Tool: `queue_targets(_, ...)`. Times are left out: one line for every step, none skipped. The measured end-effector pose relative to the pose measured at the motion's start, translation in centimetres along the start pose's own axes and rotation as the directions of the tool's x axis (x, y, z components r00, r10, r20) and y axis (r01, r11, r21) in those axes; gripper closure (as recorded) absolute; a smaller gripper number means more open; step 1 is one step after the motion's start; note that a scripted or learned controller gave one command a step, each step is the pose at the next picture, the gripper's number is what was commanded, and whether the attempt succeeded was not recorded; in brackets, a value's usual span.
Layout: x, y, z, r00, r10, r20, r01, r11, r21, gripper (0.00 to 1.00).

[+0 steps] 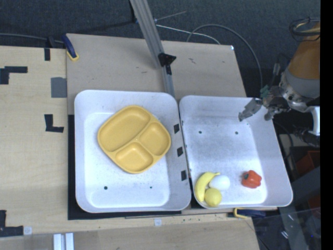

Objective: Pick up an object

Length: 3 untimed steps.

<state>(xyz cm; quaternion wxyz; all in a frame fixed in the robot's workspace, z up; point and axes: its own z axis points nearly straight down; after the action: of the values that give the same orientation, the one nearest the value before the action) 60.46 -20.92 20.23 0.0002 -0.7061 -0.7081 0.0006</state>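
In the right bin (229, 139) a yellow banana (203, 183), a white egg-like ball (220, 182) and a yellow lemon (213, 196) lie bunched at the near left corner. A red pepper (251, 179) sits alone toward the near right. My gripper (257, 110) hangs over the bin's far right rim, well away from all of them, with its two fingers spread and nothing between them.
The left bin (88, 155) holds a yellow three-compartment plate (134, 138). A grey metal pole (151, 30) slants across the bench behind the bins. The arm's grey body and orange band (307, 56) stand at the right edge.
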Motion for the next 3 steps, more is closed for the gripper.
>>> queue_targets(0.0, 0.0, 0.0, 1.000, 0.000, 0.000, 0.000, 1.000, 0.000, 0.00)
queue_targets(0.7, -0.5, 4.7, 1.000, 0.000, 0.000, 0.000, 1.000, 0.004, 0.00)
queue_targets(0.6, -0.5, 9.1, 1.000, 0.001, 0.000, -0.001, 1.000, 0.005, 0.00)
